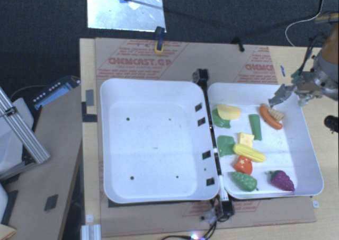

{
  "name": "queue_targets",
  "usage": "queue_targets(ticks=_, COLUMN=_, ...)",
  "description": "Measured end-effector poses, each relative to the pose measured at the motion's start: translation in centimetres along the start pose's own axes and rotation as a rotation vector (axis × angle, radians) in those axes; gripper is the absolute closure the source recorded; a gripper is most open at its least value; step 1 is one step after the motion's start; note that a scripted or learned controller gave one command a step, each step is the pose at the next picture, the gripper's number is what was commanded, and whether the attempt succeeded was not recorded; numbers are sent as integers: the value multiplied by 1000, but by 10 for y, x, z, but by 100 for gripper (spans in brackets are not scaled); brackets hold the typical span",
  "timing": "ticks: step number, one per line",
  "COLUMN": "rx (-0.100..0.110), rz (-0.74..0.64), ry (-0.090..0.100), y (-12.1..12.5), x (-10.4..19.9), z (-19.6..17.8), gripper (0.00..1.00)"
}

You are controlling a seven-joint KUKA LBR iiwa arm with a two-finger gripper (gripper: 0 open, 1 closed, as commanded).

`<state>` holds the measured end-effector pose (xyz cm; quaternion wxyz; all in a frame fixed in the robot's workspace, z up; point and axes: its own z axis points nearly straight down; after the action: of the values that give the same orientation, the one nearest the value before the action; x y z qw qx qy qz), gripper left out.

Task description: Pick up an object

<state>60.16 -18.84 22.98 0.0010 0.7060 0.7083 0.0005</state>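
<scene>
The right bin [310, 154] holds several toy foods. An orange carrot [271, 117] lies near its far right side. A yellow piece [229, 111] and a green leaf [221, 120] sit at the far left. A green pod [255, 126], a yellow cube [246, 139], a yellow corn [249, 152], a green piece [225, 144], a red tomato [243, 165], a dark green vegetable [244, 181] and purple grapes [282, 180] fill the middle and front. My gripper [280, 96] hangs over the bin's far right corner, just above the carrot's far end, with nothing visibly held.
The left bin [114, 143] stands beside the right one, joined by black clips [204, 122] along the shared wall. Both rest on a cardboard sheet [143, 56]. A yellow-and-blue clamp [159, 40] sits at the sheet's far edge. Cables [304, 27] trail at the far right.
</scene>
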Motion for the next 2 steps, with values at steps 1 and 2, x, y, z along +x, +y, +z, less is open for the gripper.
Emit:
queue_targets(ticks=1, rx=-21, rz=-2, ry=-4, y=25, x=-15, z=124, gripper=0)
queue_targets(ticks=2, rx=-5, rz=-5, ry=0, y=70, x=8, z=144, gripper=0)
